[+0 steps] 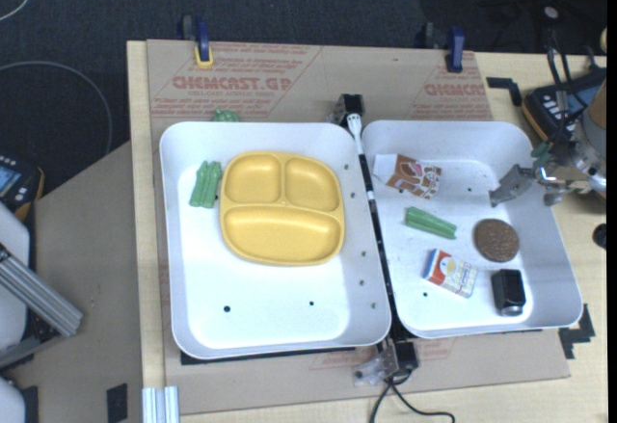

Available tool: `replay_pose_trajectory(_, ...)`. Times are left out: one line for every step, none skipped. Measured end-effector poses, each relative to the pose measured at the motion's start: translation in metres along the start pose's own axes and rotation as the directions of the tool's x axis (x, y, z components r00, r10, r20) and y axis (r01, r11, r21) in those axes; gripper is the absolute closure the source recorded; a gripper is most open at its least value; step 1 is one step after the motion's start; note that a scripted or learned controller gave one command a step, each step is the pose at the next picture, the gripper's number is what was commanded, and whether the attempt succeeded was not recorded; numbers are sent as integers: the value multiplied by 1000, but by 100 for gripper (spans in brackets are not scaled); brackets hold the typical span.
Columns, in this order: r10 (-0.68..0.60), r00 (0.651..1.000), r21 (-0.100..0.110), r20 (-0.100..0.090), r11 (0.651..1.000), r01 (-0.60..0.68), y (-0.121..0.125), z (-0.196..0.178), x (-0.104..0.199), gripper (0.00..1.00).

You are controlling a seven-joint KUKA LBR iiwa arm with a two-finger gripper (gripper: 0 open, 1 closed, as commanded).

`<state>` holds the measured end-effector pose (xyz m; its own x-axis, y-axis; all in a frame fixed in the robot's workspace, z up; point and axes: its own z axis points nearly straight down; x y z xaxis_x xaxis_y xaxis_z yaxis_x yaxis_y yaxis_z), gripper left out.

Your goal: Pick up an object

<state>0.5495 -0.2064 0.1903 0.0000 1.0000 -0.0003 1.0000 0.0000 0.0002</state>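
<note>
Hovering beside the right bin (551, 248) rim, the gripper (525, 182) is empty; finger state cannot be told. Brown disc (496, 240) lies below it; pickup remains.

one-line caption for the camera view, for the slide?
Pincer hovers at right bin's edge; yellow tray in left bin.

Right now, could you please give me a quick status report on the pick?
Gripper over right bin's far right edge, holding nothing visible. Brown disc nearest, untouched. Nothing in the way.

Yellow divided plate (281, 207) in left bin (193, 305); tool (528, 182) over right bin (463, 134).
</note>
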Motion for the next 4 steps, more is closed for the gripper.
replay_pose_trajectory(-1, 1000, -3, 2, 1000, 1, 1, -11, 0, 100)
replay_pose_trajectory(-9, 1000, -10, -2, 1000, 9, -48, -108, 84, 100)
replay_pose_trajectory(-5, 1000, 6, -4, 1000, 5, -71, -74, 135, 100)
replay_pose_trajectory(-7, 1000, -8, -2, 1000, 7, -58, -141, 188, 100)
